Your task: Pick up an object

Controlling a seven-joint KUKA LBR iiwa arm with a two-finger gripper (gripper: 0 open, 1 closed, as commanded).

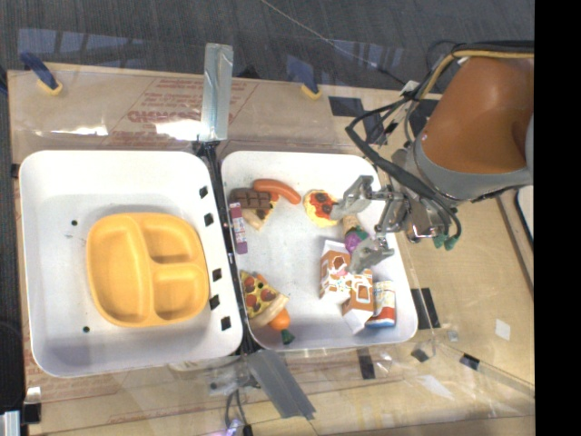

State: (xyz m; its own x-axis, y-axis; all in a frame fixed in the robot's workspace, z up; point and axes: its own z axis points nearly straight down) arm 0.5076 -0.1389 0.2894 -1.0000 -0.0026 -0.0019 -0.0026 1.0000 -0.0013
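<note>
A dark grey carpeted floor [136, 3] runs along the far side of the bench, ribbed in fine lines. The bench top [300, 107] is pale brown board under a clear plastic sheet that catches the overhead light — bright glare sits just behind the left bin. Strips of silver tape [217, 89] hold the sheet down at the far edge, and another strip [277, 384] lies at the near edge. Small yellow clips [47, 82] sit at the back corners. Black tape marks [427, 309] dot the right-hand side — a thin cable [272, 12] crosses the carpet.
</note>
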